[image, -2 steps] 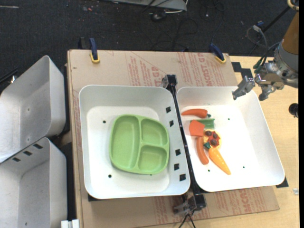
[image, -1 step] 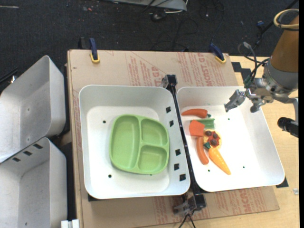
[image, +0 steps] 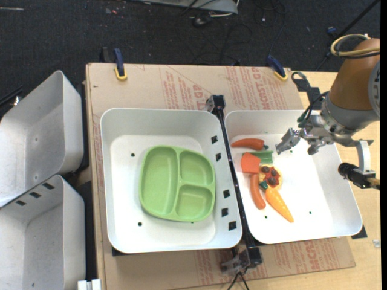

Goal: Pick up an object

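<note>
A: The end effector [image: 300,140] hangs over the right bin [image: 338,216], fingers spread apart, gripping nothing.

B: And the pile?

A: Just left of it: one red pepper [image: 248,143], two carrots [image: 280,203], one red sausage [image: 257,196], one berry cluster [image: 270,176], bunched together.

B: The left bin [image: 115,162]?

A: One green divided plate [image: 178,183], three compartments. Both bins sit on the counter [image: 157,86].

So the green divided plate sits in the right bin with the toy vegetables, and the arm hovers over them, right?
Not quite. The camera view shows the green plate alone in the left bin. The toy vegetables lie in the right bin, and the arm's gripper does hover over that bin.
</note>
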`<state>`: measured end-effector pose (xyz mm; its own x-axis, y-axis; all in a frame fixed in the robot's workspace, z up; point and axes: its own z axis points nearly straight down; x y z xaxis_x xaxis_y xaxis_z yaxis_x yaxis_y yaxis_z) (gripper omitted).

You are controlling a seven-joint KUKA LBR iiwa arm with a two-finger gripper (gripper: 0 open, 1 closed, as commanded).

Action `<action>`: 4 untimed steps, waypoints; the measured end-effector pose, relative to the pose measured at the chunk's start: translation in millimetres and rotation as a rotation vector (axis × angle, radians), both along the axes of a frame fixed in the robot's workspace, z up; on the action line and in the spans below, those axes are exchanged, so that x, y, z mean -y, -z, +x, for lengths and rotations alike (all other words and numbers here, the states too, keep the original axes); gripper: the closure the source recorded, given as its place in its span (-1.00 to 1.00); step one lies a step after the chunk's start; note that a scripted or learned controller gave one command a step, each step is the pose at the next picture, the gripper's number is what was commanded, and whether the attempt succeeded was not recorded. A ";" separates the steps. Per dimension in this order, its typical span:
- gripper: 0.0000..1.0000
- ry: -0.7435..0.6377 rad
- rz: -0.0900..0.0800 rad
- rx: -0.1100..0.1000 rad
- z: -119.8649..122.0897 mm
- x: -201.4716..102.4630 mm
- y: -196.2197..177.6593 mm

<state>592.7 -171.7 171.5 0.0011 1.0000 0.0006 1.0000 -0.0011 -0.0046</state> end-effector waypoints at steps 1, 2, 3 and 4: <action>-1.00 0.000 0.001 0.000 -1.4 -3.7 63.9; 1.00 0.000 -0.001 0.006 0.2 -3.1 49.5; 1.00 0.000 -0.002 0.009 0.0 4.6 -10.9; 1.00 -0.003 -0.002 0.010 1.2 4.8 -45.4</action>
<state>593.9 -176.4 216.9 -0.0021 1.0000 -0.0016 1.0000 0.0021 0.0050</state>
